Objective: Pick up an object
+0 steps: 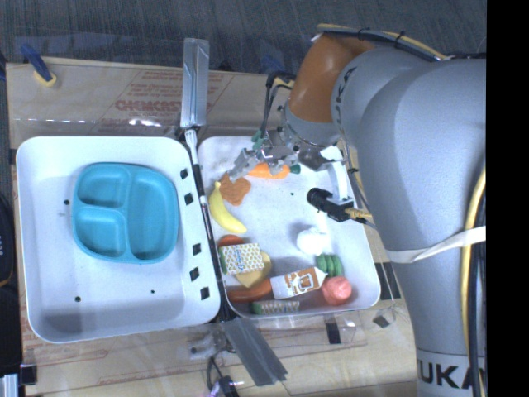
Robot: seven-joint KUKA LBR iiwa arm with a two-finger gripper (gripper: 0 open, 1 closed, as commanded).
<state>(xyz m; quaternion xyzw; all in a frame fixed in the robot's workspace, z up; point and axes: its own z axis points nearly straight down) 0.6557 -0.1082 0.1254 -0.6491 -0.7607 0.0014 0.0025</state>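
My gripper (252,157) hangs low over the far end of the right bin (361,246). Just below and to its right lies a small orange carrot-like piece (270,171), close to it; whether they touch I cannot tell. An orange-brown lump (235,190) lies just below the gripper, and a yellow banana (225,212) beside the bin's left wall. Nearer the front are a white egg-shaped thing (312,241), a green piece (330,265), a pink-red ball (337,289), a small carton (297,283), a blue-patterned box (241,258) and a red sausage (248,294).
The left bin (41,304) holds a blue divided plate (126,212). A metal bracket (194,81) stands at the far end of the divider between the bins. The arm's large grey body (413,164) covers the bench to the right of the right bin.
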